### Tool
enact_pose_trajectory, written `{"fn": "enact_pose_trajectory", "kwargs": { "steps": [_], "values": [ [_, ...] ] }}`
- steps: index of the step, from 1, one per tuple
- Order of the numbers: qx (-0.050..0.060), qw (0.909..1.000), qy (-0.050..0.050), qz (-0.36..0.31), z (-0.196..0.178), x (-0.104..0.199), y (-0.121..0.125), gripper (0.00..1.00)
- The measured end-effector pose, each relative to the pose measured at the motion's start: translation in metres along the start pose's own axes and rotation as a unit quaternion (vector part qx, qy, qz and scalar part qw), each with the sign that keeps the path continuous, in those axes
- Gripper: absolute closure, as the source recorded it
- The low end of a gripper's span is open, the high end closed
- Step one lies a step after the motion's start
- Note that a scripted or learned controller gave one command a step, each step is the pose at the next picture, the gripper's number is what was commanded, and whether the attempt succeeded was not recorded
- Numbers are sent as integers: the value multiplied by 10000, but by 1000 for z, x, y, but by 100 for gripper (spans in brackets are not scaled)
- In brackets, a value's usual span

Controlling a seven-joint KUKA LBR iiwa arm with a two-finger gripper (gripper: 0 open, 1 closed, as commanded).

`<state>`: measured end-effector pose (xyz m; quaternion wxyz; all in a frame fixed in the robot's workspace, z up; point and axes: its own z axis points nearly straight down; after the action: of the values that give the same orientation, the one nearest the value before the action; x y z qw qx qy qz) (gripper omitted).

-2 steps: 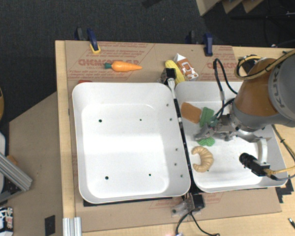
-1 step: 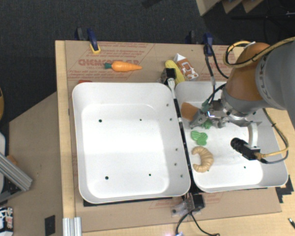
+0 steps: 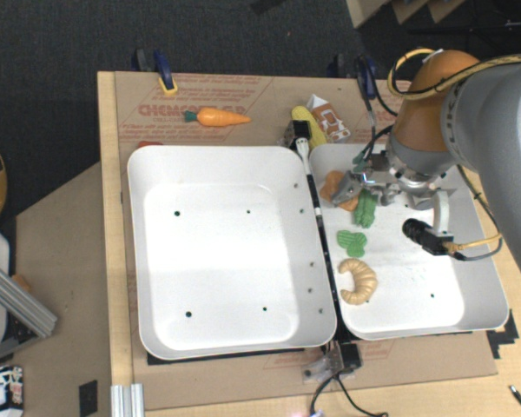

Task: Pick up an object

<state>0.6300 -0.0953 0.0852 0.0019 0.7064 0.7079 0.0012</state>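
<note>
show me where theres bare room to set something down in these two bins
The left bin has bare floor from wall to wall. In the right bin, the free patch is the near right corner, right of the croissant. Its far left part is crowded: gripper, green toy, orange piece. The carrot lies on the cardboard behind the bins.

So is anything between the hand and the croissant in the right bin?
Yes. The hand hangs over the right bin at its upper left, beside an orange-brown piece. A green toy lies between it and the croissant, which sits nearer the front edge. Nothing covers the croissant from above.
</note>
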Motion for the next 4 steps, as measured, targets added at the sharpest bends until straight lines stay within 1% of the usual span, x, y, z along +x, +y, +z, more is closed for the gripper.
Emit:
{"fn": "enact_pose_trajectory", "kwargs": {
  "steps": [1, 2, 3, 4],
  "values": [
    [-5, 10000, -1, 0, 0, 1, 37, 0],
    [-33, 10000, 6, -4, -16, 2, 39, 100],
    [-57, 10000, 3, -16, -146, 39, 40, 100],
    [-85, 10000, 24, -31, -340, 117, -21, 100]
  ]
}}
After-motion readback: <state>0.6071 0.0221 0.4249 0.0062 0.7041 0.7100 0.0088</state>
